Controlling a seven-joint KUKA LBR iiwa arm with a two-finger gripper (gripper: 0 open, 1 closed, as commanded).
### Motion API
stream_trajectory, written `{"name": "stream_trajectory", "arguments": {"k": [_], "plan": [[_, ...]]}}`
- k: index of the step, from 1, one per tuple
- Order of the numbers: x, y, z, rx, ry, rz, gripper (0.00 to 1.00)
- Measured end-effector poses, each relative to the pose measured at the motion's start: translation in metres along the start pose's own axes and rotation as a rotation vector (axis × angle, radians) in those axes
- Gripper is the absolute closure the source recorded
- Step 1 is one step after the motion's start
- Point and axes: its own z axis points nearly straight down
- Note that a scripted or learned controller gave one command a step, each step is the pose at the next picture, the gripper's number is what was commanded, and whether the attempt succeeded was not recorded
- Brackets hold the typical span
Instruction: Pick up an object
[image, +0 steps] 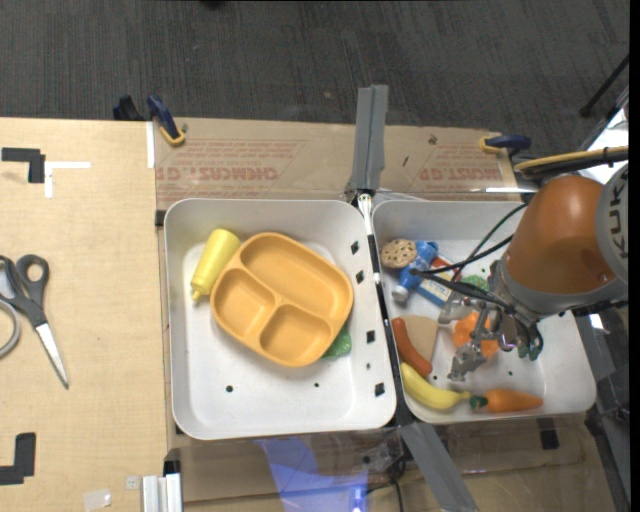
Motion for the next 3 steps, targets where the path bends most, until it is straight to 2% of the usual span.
{"name": "stream_trajectory", "arguments": {"k": [1, 2, 3], "plan": [[-0.0037, 0.0043, -0.0003, 0.0, -0.001, 0.03, 0.0], [0.0017, 0.01, 0.0004, 0.0, 0.0, 0.19, 0.0], [0.0002, 0.0092, -0.0092, 0.002, -0.003, 0.187, 1.0]]}}
